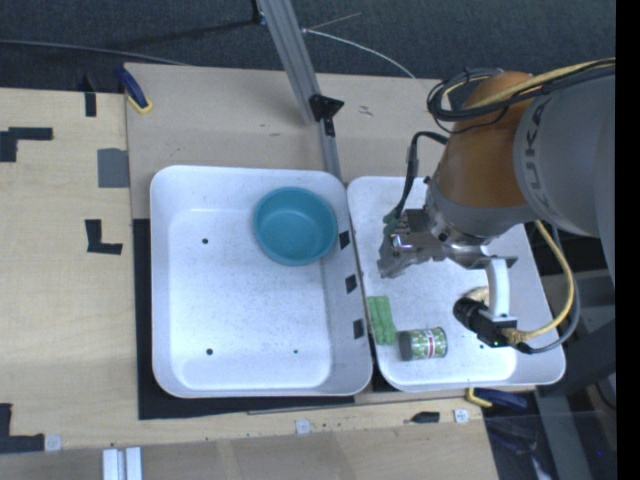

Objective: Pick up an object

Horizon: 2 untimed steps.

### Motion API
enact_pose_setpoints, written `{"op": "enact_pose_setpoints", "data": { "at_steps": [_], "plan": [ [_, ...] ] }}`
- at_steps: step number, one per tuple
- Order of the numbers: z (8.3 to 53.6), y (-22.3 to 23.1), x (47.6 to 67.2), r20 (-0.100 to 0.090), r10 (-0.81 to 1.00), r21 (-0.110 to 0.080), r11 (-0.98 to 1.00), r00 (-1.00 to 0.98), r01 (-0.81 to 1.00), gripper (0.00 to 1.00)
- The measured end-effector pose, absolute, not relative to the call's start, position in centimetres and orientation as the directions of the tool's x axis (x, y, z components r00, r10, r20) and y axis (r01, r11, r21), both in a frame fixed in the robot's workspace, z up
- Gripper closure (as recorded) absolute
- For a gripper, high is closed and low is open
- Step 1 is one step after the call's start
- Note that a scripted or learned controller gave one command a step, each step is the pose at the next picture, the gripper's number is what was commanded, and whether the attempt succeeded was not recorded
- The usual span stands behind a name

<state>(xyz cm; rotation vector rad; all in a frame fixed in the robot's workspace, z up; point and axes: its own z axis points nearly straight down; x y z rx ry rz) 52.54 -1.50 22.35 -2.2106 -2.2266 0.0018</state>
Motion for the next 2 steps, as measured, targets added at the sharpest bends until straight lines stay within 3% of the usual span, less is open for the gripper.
{"op": "enact_pose_setpoints", "data": {
  "at_steps": [2],
  "plan": [
    [22.5, 9.2, 51.7, 0.001, 1.0, -0.003, 0.007, -0.007, 1.0, 1.0]
  ]
}}
